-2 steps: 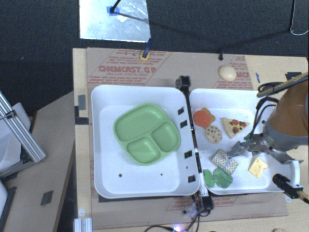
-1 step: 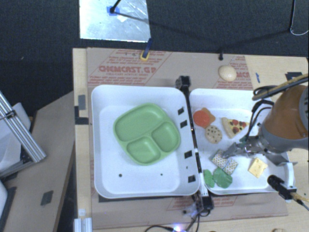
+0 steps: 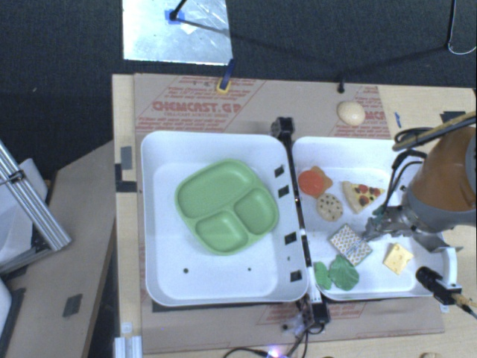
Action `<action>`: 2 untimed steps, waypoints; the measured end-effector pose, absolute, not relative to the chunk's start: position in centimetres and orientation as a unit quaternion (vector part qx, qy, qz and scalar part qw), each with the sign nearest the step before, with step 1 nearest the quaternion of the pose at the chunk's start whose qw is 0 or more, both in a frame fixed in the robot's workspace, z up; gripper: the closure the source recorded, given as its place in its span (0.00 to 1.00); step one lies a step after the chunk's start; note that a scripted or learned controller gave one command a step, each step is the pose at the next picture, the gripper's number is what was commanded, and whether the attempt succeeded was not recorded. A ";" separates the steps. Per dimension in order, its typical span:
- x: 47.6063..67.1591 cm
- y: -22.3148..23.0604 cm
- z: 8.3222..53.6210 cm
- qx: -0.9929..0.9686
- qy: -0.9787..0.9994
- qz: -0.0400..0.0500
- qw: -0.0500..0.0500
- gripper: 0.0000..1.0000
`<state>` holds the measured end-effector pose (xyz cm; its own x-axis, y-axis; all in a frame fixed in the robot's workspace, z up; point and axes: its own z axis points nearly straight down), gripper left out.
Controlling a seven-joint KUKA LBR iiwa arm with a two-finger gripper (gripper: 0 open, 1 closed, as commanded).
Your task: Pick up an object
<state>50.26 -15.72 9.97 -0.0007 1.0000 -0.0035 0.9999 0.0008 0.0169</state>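
Tool low over right bin — beside checkered pouch.

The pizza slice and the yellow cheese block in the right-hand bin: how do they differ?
The pizza slice is a tan wedge dotted with red toppings; the cheese block is squarish and plain yellow. The pizza slice lies nearer the bin's far side, the cheese block nearer its near rim, beneath the arm. Both are small toy foods in the right bin.
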 end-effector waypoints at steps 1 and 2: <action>49.8 -14.9 15.2 0.705 0.709 0.001 0.002 1.00; 50.4 -14.7 19.6 0.705 0.709 0.002 0.003 1.00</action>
